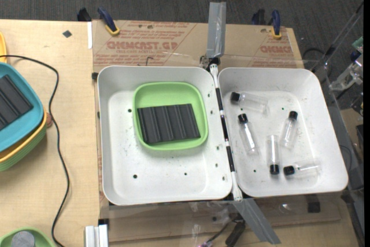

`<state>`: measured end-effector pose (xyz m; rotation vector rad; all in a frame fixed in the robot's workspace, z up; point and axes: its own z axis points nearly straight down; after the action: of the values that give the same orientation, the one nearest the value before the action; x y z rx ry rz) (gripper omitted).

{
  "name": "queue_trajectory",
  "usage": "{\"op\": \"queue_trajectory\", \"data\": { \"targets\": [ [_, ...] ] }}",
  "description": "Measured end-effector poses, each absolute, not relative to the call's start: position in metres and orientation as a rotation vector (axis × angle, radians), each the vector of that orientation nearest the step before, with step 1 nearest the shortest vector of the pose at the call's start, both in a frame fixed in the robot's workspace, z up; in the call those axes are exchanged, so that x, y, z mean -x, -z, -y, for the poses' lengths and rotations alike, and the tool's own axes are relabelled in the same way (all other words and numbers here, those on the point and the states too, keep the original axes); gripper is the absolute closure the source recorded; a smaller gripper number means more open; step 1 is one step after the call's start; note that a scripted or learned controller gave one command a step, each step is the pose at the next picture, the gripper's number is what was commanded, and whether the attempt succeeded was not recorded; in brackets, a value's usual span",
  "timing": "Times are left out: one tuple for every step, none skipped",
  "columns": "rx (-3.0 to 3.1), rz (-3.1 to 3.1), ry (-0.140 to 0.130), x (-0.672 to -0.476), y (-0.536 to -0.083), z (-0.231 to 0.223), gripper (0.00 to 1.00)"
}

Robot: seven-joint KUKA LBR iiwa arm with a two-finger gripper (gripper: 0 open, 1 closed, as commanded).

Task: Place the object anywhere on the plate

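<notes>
L bin (115, 142) holds a green plate (170, 95) w/ a dark ribbed pad on it; R bin (324, 124) holds 5 clear black-capped vials (248, 136), well apart from the plate. Claw's state can't be told. Best to grip 1 vial across its middle, then lift clear over the divider.

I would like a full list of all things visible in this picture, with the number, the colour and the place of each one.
White bins: 2, white, side by side on the bench.
Plate: 1, green, square, in the left bin.
Ridged block: 1, dark grey, lying on the plate.
Vials: 5, clear with black caps, scattered in the right bin.
Cardboard sheet: 1, brown with red print, under the bins.
Clamps: 2, blue and yellow, at the cardboard's far edge.
Stacked trays: blue on top, left edge of the view.
Cable: 1, black, on the wooden bench.
</notes>
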<state>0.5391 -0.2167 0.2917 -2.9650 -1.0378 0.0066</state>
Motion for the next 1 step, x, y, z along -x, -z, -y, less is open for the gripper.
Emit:
{"op": "queue_trajectory", "data": {
  "targets": [
    [3.064,0.685,-0.01,-0.5439,-0.2718,0.2211,0.0]
  ]
}}
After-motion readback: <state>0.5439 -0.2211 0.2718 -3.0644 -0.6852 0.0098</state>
